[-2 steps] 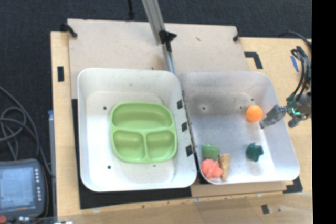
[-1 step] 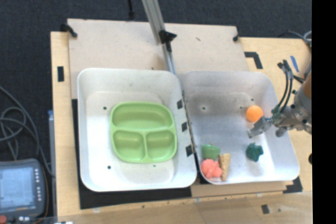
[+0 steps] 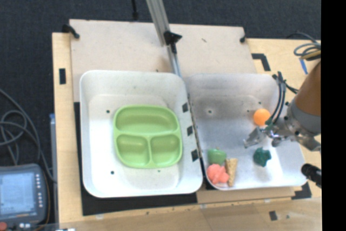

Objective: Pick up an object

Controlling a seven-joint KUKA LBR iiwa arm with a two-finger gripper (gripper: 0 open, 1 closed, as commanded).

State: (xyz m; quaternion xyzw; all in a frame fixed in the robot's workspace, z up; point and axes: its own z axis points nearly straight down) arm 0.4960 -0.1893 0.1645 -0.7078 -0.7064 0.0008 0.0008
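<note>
My gripper (image 3: 263, 137) hangs over the right part of the right bin (image 3: 227, 94), with the arm (image 3: 308, 105) coming in from the right. An orange ball (image 3: 261, 116) lies just beyond the gripper, close to it. A dark green toy (image 3: 262, 157) sits just in front of the gripper on the bin floor. Near the bin's front left corner lie a light green block (image 3: 217, 155), a pink piece (image 3: 217, 173) and a tan cone-shaped piece (image 3: 232, 170), close together. I see nothing held in the gripper.
The left bin (image 3: 97, 94) holds a light green divided plate (image 3: 147, 135). A slanted metal pole (image 3: 157, 5) rises from the gap between the bins at the back. Cables lie at the bench's right edge (image 3: 305, 51).
</note>
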